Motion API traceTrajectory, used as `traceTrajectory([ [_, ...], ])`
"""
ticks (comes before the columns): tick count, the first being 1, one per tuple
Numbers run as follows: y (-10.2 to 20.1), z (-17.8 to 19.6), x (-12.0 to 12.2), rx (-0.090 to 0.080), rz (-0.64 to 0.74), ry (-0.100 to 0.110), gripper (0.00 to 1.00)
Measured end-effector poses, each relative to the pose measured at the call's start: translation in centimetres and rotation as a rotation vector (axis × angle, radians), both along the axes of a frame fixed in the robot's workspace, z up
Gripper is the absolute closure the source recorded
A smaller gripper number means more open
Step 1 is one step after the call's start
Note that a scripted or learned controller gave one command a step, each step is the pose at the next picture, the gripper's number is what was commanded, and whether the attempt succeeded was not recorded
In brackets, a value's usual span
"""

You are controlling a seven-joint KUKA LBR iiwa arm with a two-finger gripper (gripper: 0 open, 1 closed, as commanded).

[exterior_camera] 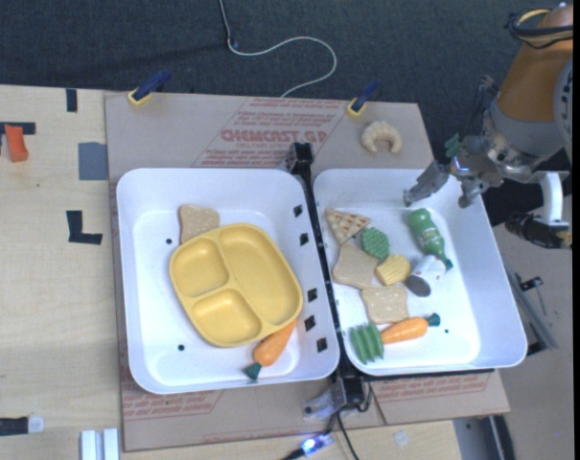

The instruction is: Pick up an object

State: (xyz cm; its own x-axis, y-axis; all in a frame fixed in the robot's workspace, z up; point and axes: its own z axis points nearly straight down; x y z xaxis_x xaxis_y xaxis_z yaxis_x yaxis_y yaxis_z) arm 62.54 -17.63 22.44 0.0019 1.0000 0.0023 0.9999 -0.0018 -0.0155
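Glossy white bin (481,286), probably plastic, holds green bottle (428,232).

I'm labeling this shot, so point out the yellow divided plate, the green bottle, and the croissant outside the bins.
yellow divided plate (234,284): camera view, on the ridge between its compartments.
green bottle (426,228): camera view, on the middle of its body.
croissant (381,138): camera view, on the top of its curve.

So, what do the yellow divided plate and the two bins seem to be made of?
The yellow divided plate looks like moulded plastic with a matte finish: one even colour, soft rounded ridges between its three compartments, no sharp glare. The left bin and right bin seem to be thin white plastic too, smooth and slightly glossy, with rounded corners; painted metal cannot be excluded.
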Motion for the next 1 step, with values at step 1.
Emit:
traceTrajectory([
  [1,0.04,0.91,0.26,-0.002,0.003,-0.014,0.00],
])
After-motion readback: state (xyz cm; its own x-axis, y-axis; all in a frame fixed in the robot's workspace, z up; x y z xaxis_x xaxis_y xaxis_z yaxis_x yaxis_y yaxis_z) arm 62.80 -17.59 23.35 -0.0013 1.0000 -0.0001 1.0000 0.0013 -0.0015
